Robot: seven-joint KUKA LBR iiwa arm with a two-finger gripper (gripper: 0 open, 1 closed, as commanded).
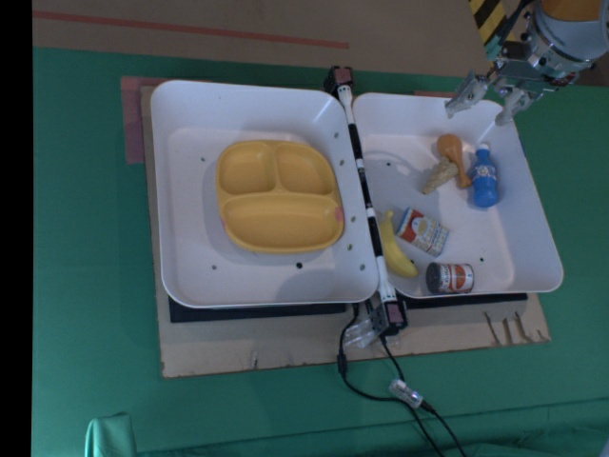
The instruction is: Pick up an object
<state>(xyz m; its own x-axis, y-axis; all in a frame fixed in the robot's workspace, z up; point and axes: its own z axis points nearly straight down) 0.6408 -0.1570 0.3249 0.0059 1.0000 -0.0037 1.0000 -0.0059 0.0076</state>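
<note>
Status: the pick has not been made. The gripper (pixel 488 101) hangs above the far edge of the right bin (pixel 533 241), its two fingers spread apart with nothing between them, clear of every object below. All candidate objects lie in the right bin: a toy drumstick (pixel 455 152) touching a pale wedge-shaped piece (pixel 439 175) on its left, and a blue bottle (pixel 484 176) just beside the drumstick on its right, this cluster being nearest the gripper. Further toward the near side lie a small carton (pixel 422 231), a banana (pixel 397 249) against the divider between the bins, and a can (pixel 449 278) on its side near the front wall. The left bin (pixel 186 255) bears a yellow divided plate (pixel 279 196), which sits flat in its middle. Judgement: the work is at the approach stage only; descent, closing on an object and lift all remain. The blue bottle or drumstick look the readiest targets given where the gripper stands, but they lie close together, so the fingers may strike a neighbour on the way down. The can and carton stand more apart from the rest and would offer a cleaner grasp, at the cost of a longer reach.
</note>
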